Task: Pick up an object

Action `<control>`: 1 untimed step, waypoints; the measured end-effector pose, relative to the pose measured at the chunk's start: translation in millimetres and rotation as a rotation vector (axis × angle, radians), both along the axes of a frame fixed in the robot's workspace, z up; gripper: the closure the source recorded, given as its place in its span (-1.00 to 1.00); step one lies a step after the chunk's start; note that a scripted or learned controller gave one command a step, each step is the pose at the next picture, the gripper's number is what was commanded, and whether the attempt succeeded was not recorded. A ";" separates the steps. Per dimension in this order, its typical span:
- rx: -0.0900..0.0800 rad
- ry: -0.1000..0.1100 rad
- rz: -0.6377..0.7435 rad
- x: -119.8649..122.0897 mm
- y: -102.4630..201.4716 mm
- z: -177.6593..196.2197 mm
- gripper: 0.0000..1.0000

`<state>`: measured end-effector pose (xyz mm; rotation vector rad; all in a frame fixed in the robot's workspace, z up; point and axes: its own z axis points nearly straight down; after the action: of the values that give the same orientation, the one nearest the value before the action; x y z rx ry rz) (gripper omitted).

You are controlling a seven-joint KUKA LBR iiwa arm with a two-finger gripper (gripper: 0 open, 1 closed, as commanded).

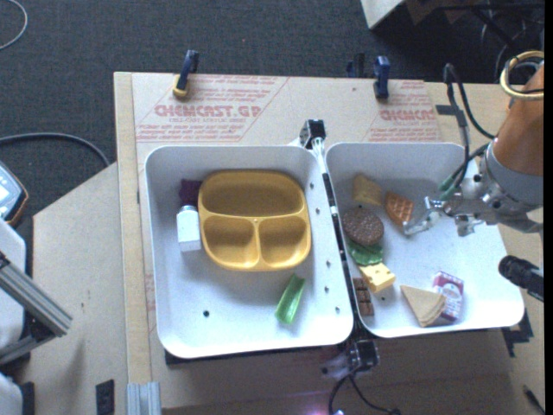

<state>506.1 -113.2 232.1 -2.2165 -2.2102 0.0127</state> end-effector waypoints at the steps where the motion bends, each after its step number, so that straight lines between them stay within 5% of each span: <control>1: -0.002 -0.014 0.003 2.7 0.2 6.5 -1.00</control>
<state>508.8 -113.0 238.6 -2.2209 -2.2214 -0.0002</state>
